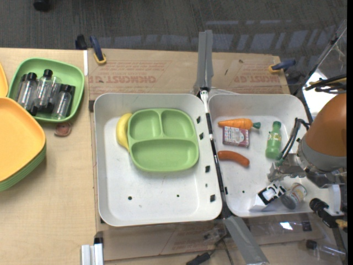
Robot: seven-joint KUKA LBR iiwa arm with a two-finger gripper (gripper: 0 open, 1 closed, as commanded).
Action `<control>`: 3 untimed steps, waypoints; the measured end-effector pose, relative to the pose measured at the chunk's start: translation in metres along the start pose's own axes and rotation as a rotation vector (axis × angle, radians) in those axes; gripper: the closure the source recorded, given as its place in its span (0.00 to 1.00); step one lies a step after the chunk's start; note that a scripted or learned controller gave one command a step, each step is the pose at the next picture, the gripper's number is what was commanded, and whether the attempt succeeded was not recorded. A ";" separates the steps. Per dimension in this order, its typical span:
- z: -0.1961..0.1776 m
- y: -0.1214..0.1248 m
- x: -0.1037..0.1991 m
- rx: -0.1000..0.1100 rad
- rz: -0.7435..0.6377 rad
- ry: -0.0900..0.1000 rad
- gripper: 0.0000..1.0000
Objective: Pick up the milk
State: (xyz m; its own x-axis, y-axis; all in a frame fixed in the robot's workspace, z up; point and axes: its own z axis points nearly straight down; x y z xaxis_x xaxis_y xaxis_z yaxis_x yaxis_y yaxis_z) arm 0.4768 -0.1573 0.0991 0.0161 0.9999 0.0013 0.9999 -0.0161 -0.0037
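One gripper [280,173] (open or closed, unclear) low over the right bin [242,184], just beside the black-and-white milk carton [270,194]

Green divided plate [163,139], yellow banana [122,130], orange carrot [236,124], pale green bottle [273,141], white bins [110,192]

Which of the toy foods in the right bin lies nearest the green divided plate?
The reddish-brown sausage, lying at the right bin's left side; the orange carrot, red carton and green bottle lie farther right.

The milk [270,194] is a small black-and-white carton lying tipped on its side on the right bin's floor, just below the gripper [284,173] and slightly to its left in the camera view
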 end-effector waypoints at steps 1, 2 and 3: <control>0.008 0.052 0.008 -0.001 -0.023 -0.001 1.00; -0.005 0.092 -0.009 0.024 -0.213 0.006 1.00; -0.088 0.139 -0.005 -0.005 -0.390 -0.005 1.00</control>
State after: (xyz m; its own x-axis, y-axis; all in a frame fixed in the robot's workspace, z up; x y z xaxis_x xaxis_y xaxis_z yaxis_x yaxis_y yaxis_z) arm 0.6164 -0.1643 0.1866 -0.3651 0.9310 -0.0029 0.9310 0.3651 0.0007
